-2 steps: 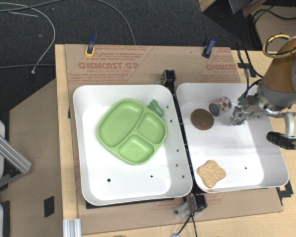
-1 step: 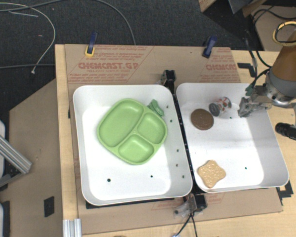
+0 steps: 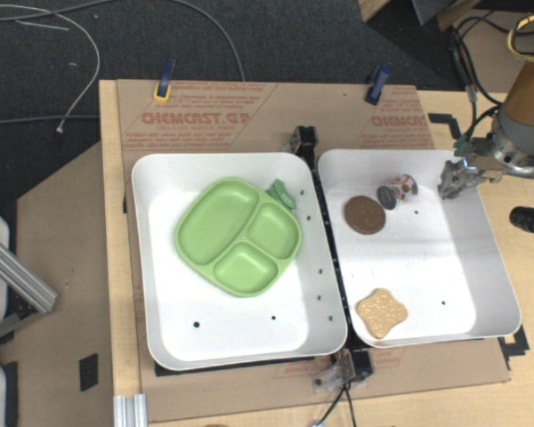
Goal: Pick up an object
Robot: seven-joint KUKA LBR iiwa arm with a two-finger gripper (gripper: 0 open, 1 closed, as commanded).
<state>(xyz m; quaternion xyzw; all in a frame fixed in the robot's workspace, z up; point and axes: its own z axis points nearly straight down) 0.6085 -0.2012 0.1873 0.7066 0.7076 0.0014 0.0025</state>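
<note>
The right bin [image 3: 463,274] holds a round brown disc [image 3: 364,214], a small grey and red object [image 3: 395,189] beside it, and a tan cracker-shaped piece [image 3: 380,313] near the front left corner. My gripper [image 3: 456,181] hangs at the bin's far right corner, to the right of the small grey object and apart from it. Nothing shows between its tips. In the left bin [image 3: 160,310] lies a green divided plate [image 3: 238,236] with a small green item [image 3: 282,194] at its upper right edge.
Both bins sit on a cardboard sheet [image 3: 205,105] held by blue clamps [image 3: 165,77] at the back. A black bracket [image 3: 303,140] stands between the bins at the rear. Cables run over the dark floor at upper left.
</note>
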